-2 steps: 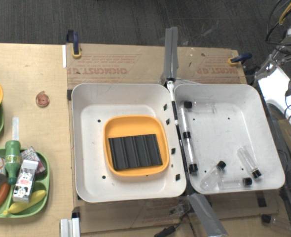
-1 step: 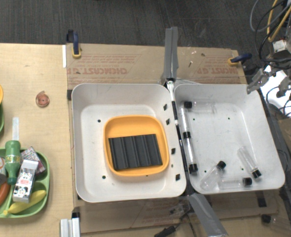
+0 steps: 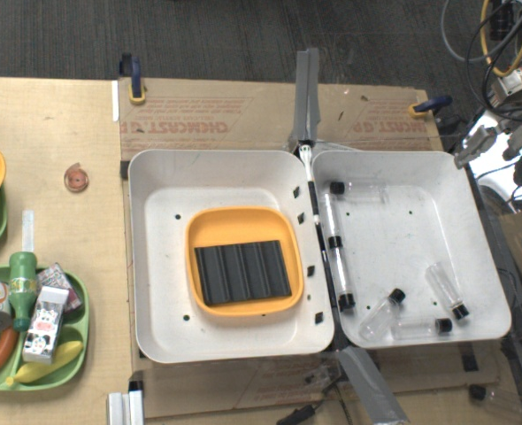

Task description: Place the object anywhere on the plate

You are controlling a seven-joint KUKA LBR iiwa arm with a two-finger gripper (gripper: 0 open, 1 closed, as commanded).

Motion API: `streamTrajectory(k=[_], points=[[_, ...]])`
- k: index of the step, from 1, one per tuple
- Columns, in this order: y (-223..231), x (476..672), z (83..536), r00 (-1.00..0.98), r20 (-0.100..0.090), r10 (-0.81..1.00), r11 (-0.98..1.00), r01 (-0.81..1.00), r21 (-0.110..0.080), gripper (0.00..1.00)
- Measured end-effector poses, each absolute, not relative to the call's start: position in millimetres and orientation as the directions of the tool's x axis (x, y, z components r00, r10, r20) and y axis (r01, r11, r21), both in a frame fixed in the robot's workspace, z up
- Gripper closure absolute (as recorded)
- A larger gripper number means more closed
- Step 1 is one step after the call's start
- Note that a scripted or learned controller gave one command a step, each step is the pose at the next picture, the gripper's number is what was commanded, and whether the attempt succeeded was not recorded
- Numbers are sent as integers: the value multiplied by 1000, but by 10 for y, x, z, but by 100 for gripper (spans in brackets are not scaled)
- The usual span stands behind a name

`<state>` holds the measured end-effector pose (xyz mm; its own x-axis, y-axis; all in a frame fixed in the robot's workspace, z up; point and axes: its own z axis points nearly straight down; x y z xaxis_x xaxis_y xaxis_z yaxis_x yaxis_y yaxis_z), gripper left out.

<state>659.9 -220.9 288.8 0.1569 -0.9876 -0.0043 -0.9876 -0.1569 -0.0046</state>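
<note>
Over at 9 o'clock in the camera view, the left bin (image 3: pixel 155 184) has the orange plate (image 3: pixel 243 223) sitting pretty much dead centre. The dark ribbed block (image 3: pixel 243 271) is lying flat on it, a touch toward the plate's 6 o'clock side and fully inside the rim. Nothing else is on the plate or crowding it.

The right bin (image 3: pixel 403 180), at 3 o'clock, holds a bunch of clear tubes with black caps. A long pair (image 3: pixel 332 237) runs along its 9 o'clock wall, and a few loose ones (image 3: pixel 445 289) are scattered toward 5 o'clock.

I can't tell what state the gripper is in from this feed.

Way out at 8 o'clock on the wooden bench is a green tray (image 3: pixel 66 361) of toy food: a green bottle (image 3: pixel 22 282), a small carton (image 3: pixel 40 321) and a banana (image 3: pixel 44 366). A little pink disc (image 3: pixel 76 178) sits on its own at 10 o'clock. Both bins rest on cardboard (image 3: pixel 190 118) held down by blue clamps (image 3: pixel 130 69), and a tangle of cables (image 3: pixel 509 25) hangs at 2 o'clock.
</note>
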Motion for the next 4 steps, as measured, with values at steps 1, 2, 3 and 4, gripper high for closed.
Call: streamTrajectory(k=[1, 2, 3, 4], points=[[-2073, 6596, 2744, 413, -5, -911, -413, -911, -3, 0], [-1962, 6595, 2570, 669, -4, -743, -669, -743, -4, 0], [-2135, 6600, 2416, 858, 0, -514, -858, -514, -4, 0], [-2191, 6388, 4054, 931, 0, -365, -931, -365, -6, 0]])
